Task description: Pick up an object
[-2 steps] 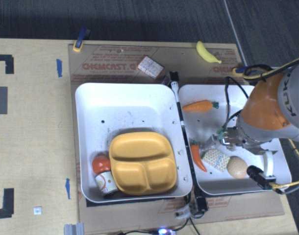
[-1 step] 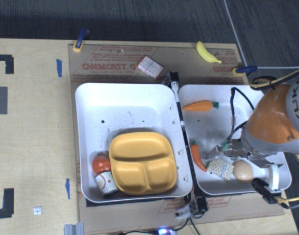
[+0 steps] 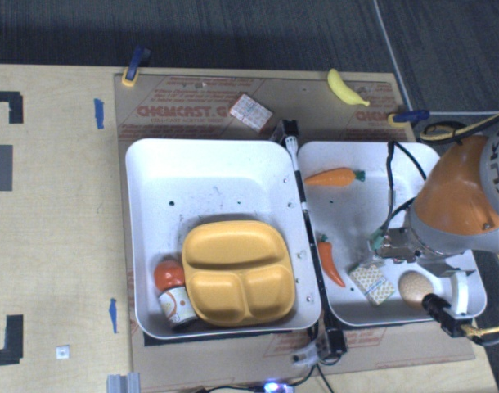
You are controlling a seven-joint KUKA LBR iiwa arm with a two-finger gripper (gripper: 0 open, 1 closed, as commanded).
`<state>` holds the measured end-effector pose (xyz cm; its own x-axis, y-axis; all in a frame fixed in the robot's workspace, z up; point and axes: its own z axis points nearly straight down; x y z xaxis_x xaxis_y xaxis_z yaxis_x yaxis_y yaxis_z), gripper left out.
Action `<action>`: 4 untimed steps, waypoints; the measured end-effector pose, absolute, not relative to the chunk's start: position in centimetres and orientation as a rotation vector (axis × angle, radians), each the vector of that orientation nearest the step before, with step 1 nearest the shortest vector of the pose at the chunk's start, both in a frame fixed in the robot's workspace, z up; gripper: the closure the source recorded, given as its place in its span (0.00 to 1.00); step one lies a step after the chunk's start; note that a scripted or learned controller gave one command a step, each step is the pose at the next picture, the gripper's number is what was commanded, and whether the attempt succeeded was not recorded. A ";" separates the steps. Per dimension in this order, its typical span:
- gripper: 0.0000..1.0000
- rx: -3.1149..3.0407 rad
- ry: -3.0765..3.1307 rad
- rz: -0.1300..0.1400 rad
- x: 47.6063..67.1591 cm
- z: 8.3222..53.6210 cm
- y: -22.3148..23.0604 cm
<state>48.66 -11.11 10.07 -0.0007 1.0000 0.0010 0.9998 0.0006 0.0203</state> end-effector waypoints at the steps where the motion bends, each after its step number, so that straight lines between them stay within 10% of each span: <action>1: 0.00 2.213 2.214 0.021 48.6 10.0 -11.1; 2: 0.00 2.218 2.220 0.006 48.1 8.6 -9.2; 3: 1.00 2.217 2.217 0.009 48.2 9.6 -9.2; 4: 0.00 2.217 2.217 0.009 48.2 9.6 -9.2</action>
